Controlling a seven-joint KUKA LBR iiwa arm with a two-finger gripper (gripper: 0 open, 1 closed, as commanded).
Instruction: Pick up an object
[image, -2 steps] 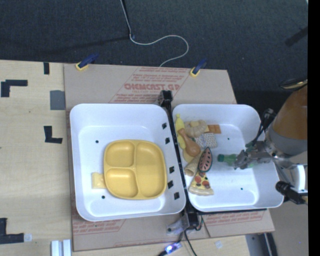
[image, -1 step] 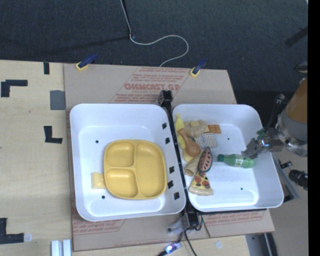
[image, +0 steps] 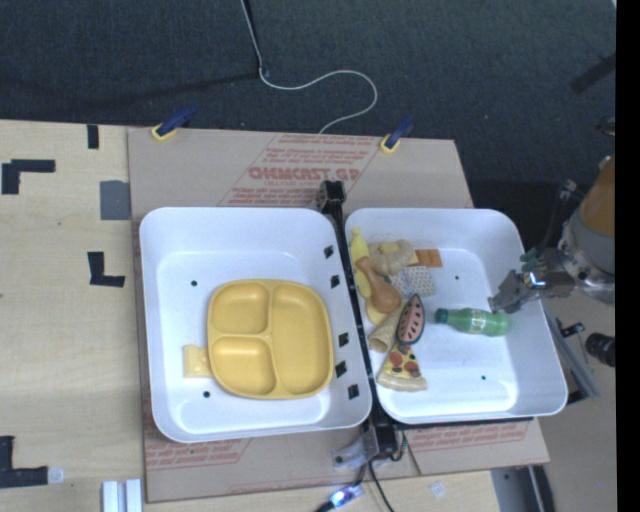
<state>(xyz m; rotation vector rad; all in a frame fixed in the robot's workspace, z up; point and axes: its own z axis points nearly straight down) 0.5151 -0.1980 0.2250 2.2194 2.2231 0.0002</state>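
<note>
Biggest thing first: the cardboard sheet (image: 300, 170) lies under both bins, held at its far edge by two blue-and-yellow clamps, likely to stop it sliding. Red print on it reads roughly "CHEMCAST GP"; the smaller lines below are too blurred to make out.

Far from the pincer sits the left bin (image: 165, 250), carrying a yellow divided plate (image: 270, 337) flat in its middle, well apart from the action. A small pale yellow piece peeks out at the plate's far side.

Right under the pincer is the right bin (image: 500, 235), and here's where the pickings are. The pincer (image: 513, 292) hangs at the bin's near wall, low over the floor; whether it is apart or together I cannot tell from this angle.

Just beside it, touching or nearly so, lies the green bottle (image: 472, 321) on its side, cap end pointing away from the pincer. That looks the likeliest target.

Beyond the bottle, crowded against the divider wall, is a heap of toy food: a watermelon slice (image: 410, 321), a pizza slice (image: 403, 371), a yellow-tan pile (image: 380, 275) and an orange cracker (image: 427, 259). No labels readable on any.
</note>
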